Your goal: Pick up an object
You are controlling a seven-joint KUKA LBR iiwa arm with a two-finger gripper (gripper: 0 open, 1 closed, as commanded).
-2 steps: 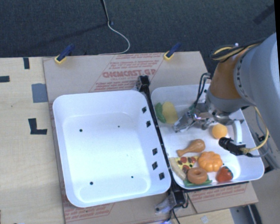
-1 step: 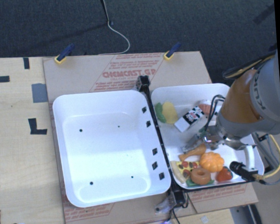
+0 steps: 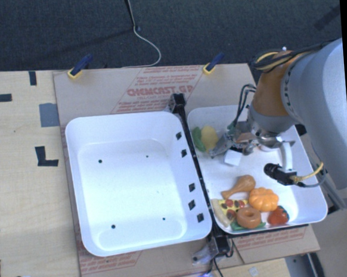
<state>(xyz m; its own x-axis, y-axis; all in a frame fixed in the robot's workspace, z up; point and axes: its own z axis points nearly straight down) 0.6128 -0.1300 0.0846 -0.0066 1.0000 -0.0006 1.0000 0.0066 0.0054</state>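
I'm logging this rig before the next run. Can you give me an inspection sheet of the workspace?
Surface: brown cardboard sheet on a wooden bench, bearing two shallow white bins.
Job's things: right bin holds a yellow-green toy fruit, tan chicken drumstick, orange pumpkin, brown doughnut, pizza slice, red tomato.
Clutter: nothing seen in the left bin.
Grippers: end effector low over the right bin's far half.
Cables: black cable above; yellow wires on the arm.
Surroundings: dark carpet.

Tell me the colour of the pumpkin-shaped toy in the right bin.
Orange; the pumpkin toy shows in the camera view, near the bin's front.
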